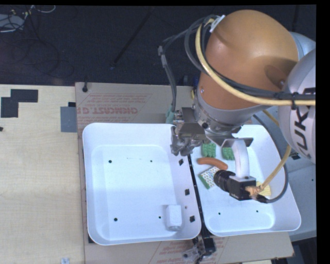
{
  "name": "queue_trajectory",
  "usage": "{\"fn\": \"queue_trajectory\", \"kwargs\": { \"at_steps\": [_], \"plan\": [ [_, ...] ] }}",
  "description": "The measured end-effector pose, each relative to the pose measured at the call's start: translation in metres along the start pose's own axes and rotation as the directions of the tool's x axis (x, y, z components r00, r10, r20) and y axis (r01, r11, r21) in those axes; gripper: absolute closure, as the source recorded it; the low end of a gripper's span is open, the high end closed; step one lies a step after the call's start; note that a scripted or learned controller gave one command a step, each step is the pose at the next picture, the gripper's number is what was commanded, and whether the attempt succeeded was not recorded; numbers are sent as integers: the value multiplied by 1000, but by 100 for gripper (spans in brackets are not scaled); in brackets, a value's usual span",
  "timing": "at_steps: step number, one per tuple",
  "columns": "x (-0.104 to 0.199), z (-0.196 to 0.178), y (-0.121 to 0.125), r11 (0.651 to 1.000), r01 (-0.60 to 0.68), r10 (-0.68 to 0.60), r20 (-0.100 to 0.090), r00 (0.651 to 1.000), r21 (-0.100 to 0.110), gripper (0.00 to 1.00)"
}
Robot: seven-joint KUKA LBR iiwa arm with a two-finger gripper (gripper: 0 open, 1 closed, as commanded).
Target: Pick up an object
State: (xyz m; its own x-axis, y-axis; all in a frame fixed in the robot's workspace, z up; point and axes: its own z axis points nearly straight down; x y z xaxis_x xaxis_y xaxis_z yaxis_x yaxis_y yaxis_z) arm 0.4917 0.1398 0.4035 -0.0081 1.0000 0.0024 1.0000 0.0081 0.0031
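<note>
Two white bins (103,135) side by side on brown cardboard (124,105). Under that, a light wood bench (36,180) with dark squares (67,118). Black cables (31,13) up top.

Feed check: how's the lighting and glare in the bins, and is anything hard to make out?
Camera view: the left bin floor is brightly washed out, so the white block barely stands out; the arm casts shadow over the right bin top, dimming the green pieces and the orange sausage-shaped item; the gripper looks soft and dark.
</note>
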Motion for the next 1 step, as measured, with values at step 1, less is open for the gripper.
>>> {"fn": "queue_trajectory", "kwargs": {
  "at_steps": [1],
  "plan": [
    [65, -84, 9, 1000, -1, 1, -1, 1000, -3, 100]
  ]
}}
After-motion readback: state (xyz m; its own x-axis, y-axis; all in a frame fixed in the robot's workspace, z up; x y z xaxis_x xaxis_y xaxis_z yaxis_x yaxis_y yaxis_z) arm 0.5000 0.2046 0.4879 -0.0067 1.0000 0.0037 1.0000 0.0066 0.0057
